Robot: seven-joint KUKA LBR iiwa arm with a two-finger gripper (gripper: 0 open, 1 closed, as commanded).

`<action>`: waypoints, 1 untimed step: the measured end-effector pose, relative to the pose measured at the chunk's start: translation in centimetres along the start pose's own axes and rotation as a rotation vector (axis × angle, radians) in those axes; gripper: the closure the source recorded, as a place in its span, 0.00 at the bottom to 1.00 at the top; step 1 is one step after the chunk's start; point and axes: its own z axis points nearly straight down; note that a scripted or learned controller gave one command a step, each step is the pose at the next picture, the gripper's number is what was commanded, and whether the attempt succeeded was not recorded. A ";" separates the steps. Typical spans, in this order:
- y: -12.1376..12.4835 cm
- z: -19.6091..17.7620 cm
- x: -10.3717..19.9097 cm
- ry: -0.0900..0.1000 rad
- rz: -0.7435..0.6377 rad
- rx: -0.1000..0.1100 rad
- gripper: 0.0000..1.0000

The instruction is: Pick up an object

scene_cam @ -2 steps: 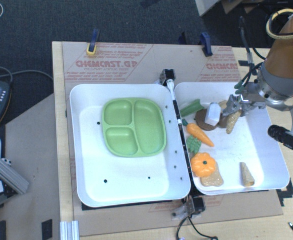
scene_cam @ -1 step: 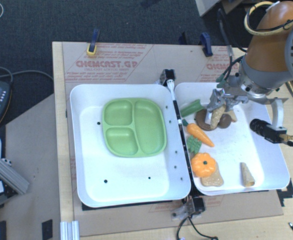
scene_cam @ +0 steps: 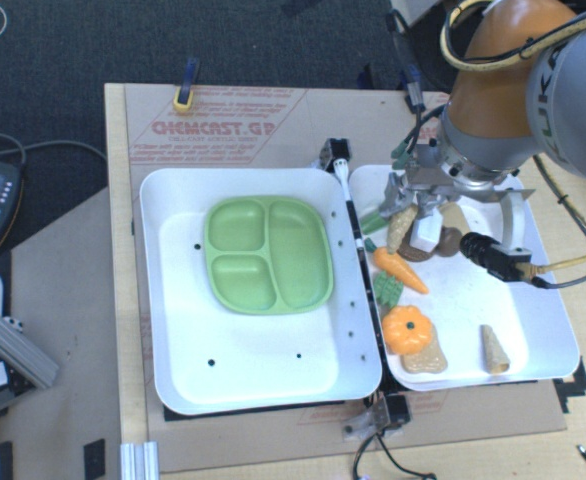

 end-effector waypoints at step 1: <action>0.7 0.8 2.8 0.000 0.002 0.001 1.00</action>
